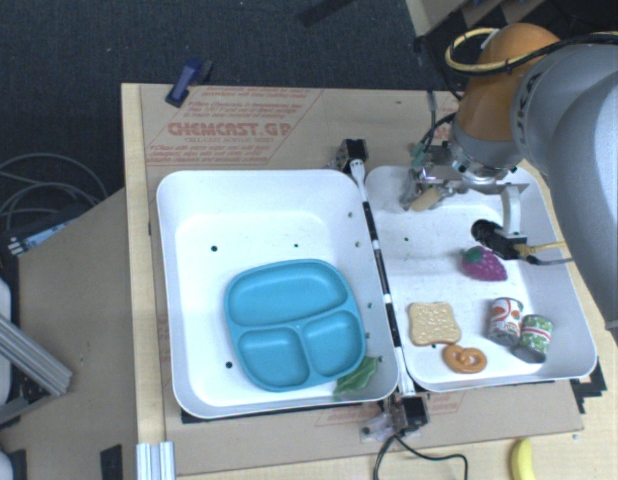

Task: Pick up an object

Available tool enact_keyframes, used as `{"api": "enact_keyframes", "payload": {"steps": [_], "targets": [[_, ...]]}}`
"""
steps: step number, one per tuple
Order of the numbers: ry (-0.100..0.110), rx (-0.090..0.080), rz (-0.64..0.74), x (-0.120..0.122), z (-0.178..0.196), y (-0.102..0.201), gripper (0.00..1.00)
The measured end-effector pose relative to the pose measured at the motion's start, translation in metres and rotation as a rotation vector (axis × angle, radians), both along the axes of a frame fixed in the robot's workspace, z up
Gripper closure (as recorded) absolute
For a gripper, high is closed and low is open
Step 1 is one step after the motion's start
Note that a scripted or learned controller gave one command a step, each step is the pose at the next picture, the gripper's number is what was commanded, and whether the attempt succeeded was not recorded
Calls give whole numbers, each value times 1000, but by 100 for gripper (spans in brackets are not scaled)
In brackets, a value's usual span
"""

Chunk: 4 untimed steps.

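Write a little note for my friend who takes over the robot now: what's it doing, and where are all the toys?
Gripper: at the right bin's far end, nothing seen held.
Right bin: purple grapes, toast slice, pretzel, two cans.
Left bin: blue divided plate, green leaf beside it.
Done: nothing picked up yet.
Left: grab one object and lift it.

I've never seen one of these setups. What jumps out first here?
The big grey arm with its orange band looms over the right bin's far end. In the left bin lies a bright blue divided plate. Small toy foods dot the right bin: purple grapes, a cracker, a pretzel.
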<state>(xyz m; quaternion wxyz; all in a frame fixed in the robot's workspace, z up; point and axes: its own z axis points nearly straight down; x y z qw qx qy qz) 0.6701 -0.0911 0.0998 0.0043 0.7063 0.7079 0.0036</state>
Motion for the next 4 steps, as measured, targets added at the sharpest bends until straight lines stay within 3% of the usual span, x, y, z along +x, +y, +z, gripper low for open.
{"api": "enact_keyframes", "payload": {"steps": [1,2,4], "targets": [[11,1,-2,-52,86,8,100],[13,2,-1,-93,118,42,100],[15,3,-1,-144,131,110,100]]}}
